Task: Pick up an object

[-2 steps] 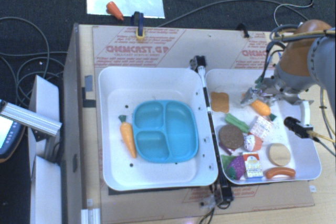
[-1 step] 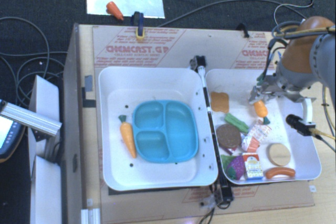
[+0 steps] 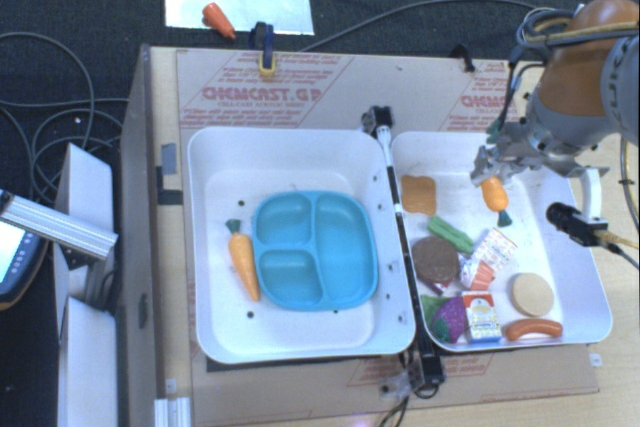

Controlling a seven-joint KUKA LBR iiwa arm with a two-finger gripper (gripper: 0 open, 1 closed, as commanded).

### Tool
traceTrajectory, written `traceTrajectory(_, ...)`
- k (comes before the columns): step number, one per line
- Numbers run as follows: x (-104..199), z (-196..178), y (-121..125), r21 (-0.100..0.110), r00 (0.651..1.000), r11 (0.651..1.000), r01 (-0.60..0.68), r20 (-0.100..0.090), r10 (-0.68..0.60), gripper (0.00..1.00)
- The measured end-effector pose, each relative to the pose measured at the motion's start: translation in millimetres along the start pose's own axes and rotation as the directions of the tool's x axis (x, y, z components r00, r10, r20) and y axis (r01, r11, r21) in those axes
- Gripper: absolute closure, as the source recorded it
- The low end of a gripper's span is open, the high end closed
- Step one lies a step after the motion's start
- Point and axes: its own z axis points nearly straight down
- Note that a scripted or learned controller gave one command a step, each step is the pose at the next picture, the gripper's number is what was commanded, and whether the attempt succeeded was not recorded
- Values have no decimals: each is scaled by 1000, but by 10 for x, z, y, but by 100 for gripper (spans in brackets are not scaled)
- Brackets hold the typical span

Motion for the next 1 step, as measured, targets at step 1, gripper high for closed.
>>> traceTrajectory(1,994,-249,45,2,1000,1000,-1,-1,1,100)
